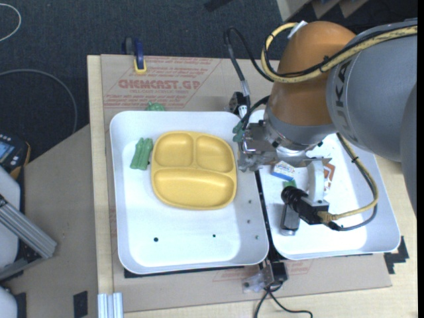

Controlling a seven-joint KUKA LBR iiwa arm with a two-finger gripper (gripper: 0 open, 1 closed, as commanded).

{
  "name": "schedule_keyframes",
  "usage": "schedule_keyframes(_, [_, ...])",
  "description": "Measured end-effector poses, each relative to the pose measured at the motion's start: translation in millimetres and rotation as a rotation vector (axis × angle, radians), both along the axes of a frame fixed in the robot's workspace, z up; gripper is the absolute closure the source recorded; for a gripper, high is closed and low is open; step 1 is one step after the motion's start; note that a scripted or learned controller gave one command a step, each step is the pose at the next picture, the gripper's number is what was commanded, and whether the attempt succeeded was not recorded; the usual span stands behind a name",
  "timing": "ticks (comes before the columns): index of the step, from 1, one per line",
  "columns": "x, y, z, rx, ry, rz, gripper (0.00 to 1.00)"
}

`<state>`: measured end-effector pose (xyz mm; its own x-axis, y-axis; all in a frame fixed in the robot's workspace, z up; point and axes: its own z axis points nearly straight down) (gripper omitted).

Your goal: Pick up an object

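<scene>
Above the right bin (361, 234) hangs my gripper (255, 152), open or closed I cannot tell, near the yellow plate (192, 171).

Large red print at the far end of the brown board (106, 88) reads "CHEMCAST", then what looks like "G P". The smaller red lines around it are too fine to read.

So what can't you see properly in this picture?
All in the camera view:
Right bin: much of its floor is hidden under the arm.
Blue and white thing: partly under the arm, too small to name.
White and red packet: print too small to read.
Green thing beside the yellow plate: too blurred to identify.
</scene>
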<state>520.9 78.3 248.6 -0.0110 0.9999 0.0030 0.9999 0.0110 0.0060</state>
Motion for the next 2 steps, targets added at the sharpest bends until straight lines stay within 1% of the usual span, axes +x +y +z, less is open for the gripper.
schedule_keyframes(1, [-28.7,-48.1,11.1,-0.003,0.009,-0.015,1.0])
schedule_keyframes(2, [-22.8,7.5,142.9,0.002,-0.011,-0.003,1.0])
